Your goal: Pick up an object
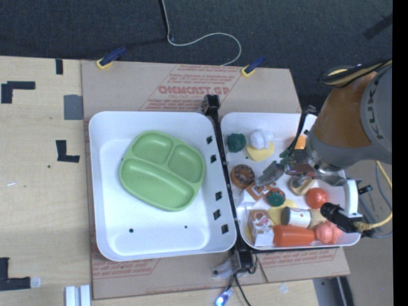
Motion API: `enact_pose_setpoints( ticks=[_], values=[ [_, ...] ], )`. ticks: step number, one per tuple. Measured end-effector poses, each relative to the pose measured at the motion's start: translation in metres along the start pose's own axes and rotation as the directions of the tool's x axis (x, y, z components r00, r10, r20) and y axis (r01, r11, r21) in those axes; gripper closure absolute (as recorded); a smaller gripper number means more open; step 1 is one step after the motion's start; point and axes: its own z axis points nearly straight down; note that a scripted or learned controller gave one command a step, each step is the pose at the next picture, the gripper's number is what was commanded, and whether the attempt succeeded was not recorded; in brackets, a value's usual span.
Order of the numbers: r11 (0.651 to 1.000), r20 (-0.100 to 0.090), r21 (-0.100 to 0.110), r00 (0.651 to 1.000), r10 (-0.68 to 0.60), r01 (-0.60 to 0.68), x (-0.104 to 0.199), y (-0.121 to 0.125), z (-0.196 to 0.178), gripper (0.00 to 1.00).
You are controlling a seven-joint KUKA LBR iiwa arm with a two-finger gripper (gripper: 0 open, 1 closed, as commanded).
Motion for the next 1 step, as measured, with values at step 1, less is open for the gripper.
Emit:
enact_pose_setpoints(
  ticks=[1],
  values=[
    [1.000,0.000,-0.008,1.000,-0.004,0.004,0.0663,0.0108,-0.0745,0.00]
  ],
)
